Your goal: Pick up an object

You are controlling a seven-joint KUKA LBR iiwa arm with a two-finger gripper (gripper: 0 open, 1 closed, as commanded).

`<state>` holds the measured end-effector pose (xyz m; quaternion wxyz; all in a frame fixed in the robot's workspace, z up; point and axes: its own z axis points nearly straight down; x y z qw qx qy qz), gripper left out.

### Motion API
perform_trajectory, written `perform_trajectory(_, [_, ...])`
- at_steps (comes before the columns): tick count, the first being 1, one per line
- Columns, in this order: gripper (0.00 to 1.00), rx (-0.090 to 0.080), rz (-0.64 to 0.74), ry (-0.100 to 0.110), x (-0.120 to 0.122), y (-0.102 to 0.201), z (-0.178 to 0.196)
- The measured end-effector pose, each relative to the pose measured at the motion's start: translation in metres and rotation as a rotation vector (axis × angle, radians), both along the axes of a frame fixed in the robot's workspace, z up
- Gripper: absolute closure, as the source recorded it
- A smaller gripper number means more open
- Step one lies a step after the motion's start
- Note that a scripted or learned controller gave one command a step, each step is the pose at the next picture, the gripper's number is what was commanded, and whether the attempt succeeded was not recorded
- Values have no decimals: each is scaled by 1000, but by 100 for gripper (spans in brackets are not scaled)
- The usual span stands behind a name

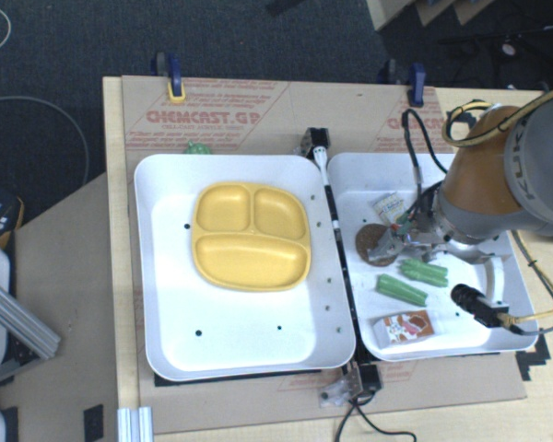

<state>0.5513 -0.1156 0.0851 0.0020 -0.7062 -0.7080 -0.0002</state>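
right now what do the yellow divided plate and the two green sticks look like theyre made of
Yellow divided plate: probably moulded plastic, with a smooth satin surface, one even colour and soft rounded compartment ridges. Green sticks: likely plastic or rubber toy pieces, uniformly bright and slightly glossy; too small to say more.

CAM: I have one fixed camera above the bench (258, 109), looking down at a slant | RANGE: moderate; left bin (166, 320) and right bin (350, 178) both in full frame | ENTRY: arm (498, 178) enters from view's right
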Motion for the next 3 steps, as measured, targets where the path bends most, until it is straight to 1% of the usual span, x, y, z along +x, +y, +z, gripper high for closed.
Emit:
perform_trajectory(1, [0, -5, 0, -12, 63, -10, 3])
perform_trajectory(2, [100, -4, -2, -16, 63, -9, 15])
perform_trajectory(3, [100, 0, 0, -1, -20, 44, 105])
